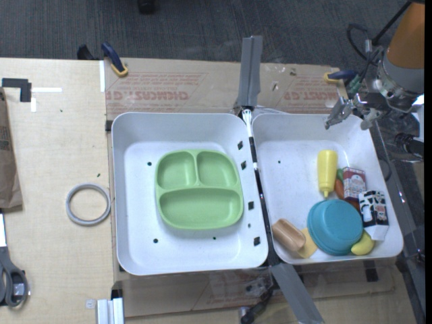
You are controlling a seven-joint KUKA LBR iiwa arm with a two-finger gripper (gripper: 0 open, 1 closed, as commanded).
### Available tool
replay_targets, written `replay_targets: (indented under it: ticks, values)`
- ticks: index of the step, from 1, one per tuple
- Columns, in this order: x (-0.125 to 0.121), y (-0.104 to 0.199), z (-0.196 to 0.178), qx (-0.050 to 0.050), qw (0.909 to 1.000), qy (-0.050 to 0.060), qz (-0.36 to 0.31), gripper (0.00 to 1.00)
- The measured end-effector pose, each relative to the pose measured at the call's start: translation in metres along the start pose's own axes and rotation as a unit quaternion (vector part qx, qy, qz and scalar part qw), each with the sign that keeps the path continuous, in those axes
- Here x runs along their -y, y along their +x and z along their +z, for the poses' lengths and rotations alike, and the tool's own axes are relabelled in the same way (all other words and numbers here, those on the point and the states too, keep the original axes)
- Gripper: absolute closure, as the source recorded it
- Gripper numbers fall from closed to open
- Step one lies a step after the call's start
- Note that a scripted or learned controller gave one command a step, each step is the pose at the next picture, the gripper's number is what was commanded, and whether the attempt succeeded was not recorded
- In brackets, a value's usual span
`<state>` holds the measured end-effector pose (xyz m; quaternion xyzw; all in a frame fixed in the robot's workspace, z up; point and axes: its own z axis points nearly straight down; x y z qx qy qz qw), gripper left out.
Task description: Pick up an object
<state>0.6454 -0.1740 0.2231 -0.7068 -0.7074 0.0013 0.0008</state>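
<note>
My gripper [350,117] hangs over the back right corner of the right bin [290,140], its fingers spread open with nothing between them. Below it in that bin lie a yellow bottle [327,171], a red packet [354,181] and a black-and-white carton [374,209]. A blue bowl [335,226] rests near the front, with a yellow fruit [363,246] at its right and a tan bun [288,234] at its left. The left bin [128,181] holds a green divided plate [199,189].
On the wooden bench to the left lie a grey tape ring [88,203] and scissors [11,285]. A grey post [250,73] stands behind the seam between the bins. A blue-and-yellow clamp [115,58] sits at the back left.
</note>
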Motion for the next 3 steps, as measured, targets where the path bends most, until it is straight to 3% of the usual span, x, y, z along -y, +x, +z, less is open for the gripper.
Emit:
replay_targets:
  ticks: [1,2,3]
  values:
    - [0.018,-0.020,0.132,0.000,0.9974,-0.001,-0.071,0.00]
    - [0.018,-0.021,0.124,0.000,0.9975,-0.001,-0.070,1.00]
    - [-0.014,0.022,0.034,0.000,0.9993,-0.001,-0.037,1.00]
